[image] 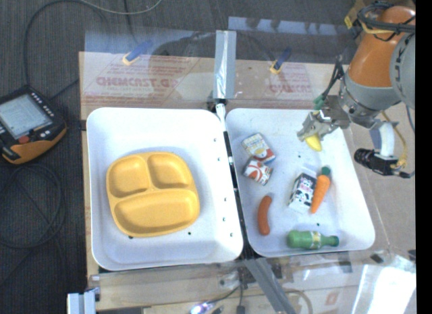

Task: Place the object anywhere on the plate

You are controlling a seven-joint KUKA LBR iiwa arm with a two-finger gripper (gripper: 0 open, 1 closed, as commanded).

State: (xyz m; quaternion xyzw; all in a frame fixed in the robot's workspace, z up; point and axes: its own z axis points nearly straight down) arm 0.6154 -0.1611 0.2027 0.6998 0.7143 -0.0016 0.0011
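Note:
A yellow plate [154,194] with three compartments lies in the left white bin [101,238]. My gripper [314,132] hangs over the far right part of the right bin [358,228], well to the right of the plate. A small yellow object [313,143] pokes out from between its fingertips, and the fingers are shut on it. The upper part of that object is hidden by the fingers.
In the right bin lie two small printed cartons [258,146] [258,171], a black-and-white carton [303,192], a carrot [320,192], a red sausage [264,214] and a green bottle [310,240]. A raised divider [231,171] separates the bins. A pendant [27,123] sits far left.

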